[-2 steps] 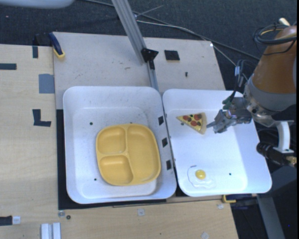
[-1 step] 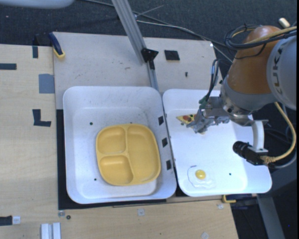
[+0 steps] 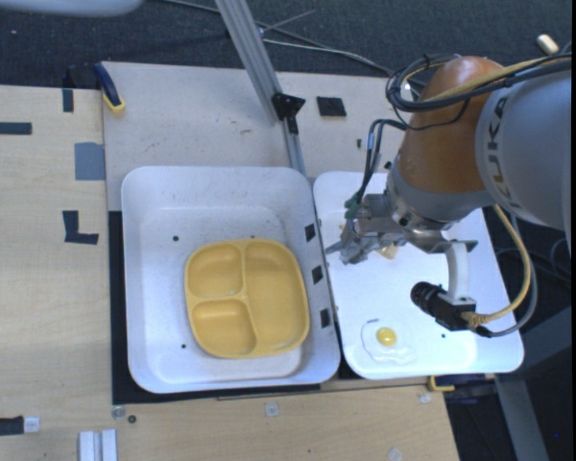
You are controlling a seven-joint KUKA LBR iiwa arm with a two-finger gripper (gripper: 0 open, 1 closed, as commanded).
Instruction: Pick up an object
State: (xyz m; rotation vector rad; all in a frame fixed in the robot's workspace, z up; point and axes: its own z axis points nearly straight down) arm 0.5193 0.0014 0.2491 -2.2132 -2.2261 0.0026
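End effector [image 3: 363, 243] over right bin [image 3: 490, 353], grip state can't tell; egg [image 3: 385, 339] at its 5 o'clock, apart.

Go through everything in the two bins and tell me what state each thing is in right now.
Yellow divided plate: lying flat, right way up, in the left bin.
Fried egg toy: lying flat, yolk up, near the front of the right bin.
Gripper: low over the right bin, apart from the egg.

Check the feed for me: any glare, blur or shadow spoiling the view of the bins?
Camera view: even light, no harsh glare on the white bins; yellow tray and fried egg sharp; the gripper sits slightly soft and shadowed beneath the arm.
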